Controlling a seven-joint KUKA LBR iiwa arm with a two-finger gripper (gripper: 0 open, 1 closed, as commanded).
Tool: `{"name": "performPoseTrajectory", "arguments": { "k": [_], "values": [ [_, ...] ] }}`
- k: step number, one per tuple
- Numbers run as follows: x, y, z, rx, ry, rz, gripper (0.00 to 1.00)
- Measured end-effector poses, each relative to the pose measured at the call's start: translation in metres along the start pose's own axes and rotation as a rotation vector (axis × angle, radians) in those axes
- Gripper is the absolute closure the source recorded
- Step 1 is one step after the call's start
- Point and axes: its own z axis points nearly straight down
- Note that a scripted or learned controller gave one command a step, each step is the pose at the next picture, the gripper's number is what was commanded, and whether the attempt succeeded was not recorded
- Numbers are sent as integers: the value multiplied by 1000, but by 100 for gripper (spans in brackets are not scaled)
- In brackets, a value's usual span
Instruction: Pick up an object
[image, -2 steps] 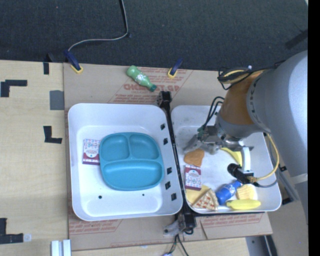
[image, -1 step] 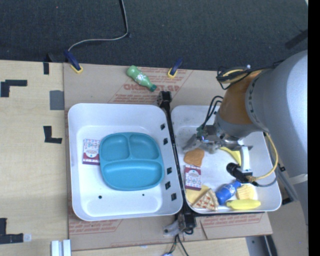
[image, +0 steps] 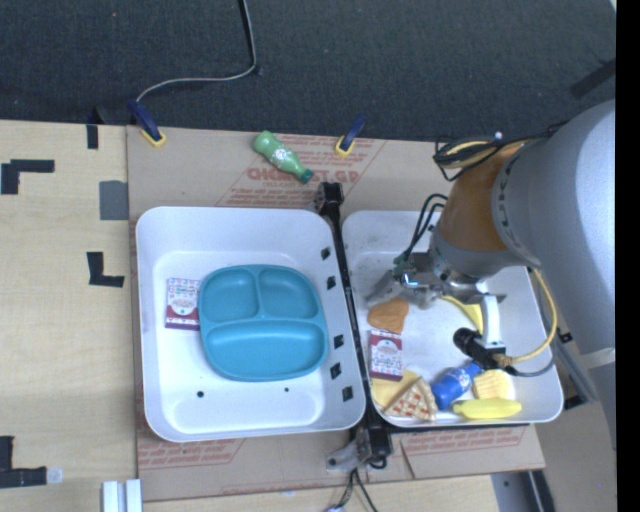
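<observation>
My gripper (image: 402, 285) is low in the right bin (image: 380, 235), near its left wall, at the end of the grey arm with the orange band (image: 478, 210). Just below it lies an orange-brown slice (image: 388, 316), close to or touching the gripper. Further toward the front sit a small red-and-white carton (image: 385, 353), a pizza slice (image: 411, 403), a blue can (image: 455, 383), a yellow corn piece (image: 491, 384) and a yellow banana-like piece (image: 487, 408).
The left bin (image: 160, 380) holds a blue divided plate (image: 265, 322) and a red-and-white packet (image: 182, 302). A green bottle (image: 282, 157) lies on the cardboard behind the bins. A black divider (image: 340, 290) separates the bins. Yellow cable (image: 490, 318) loops beside the wrist.
</observation>
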Motion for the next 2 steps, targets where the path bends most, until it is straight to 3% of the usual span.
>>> {"name": "performPoseTrajectory", "arguments": {
  "k": [1,2],
  "values": [
    [2,-14,0,0,0,0,0],
    [1,-13,-10,0,-1,0,100]
  ]
}}
